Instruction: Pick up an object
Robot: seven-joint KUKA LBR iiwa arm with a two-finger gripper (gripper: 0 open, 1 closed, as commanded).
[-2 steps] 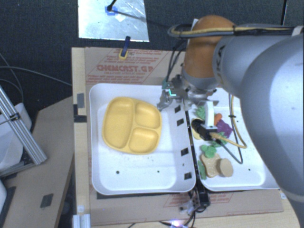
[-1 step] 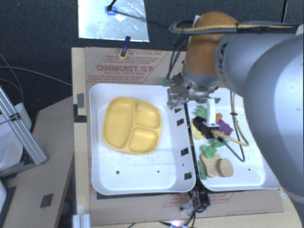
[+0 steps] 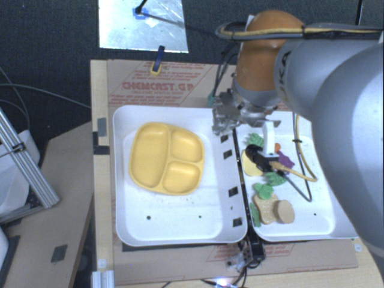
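Brown cardboard with red lettering (image 3: 157, 84) covers the bench (image 3: 66, 173) under two shallow white bins. A shiny silver sheet (image 3: 143, 15) lies beyond it at 12 o'clock. From my remote seat I see the left white bin (image 3: 180, 224) holding a yellow plastic plate with three compartments (image 3: 166, 158), set slightly toward 11 o'clock of that bin's middle. The right white bin (image 3: 318, 218) carries the small things to pick: a tan round disc (image 3: 284, 211) at its 6 o'clock, a green leafy piece (image 3: 263, 191) just at 11 o'clock of the disc, and a small purple piece (image 3: 284, 159) nearer the middle. The tool (image 3: 223, 123) hangs over the shared wall between the bins, toward their 12 o'clock end. I cannot tell whether it is open or closed.
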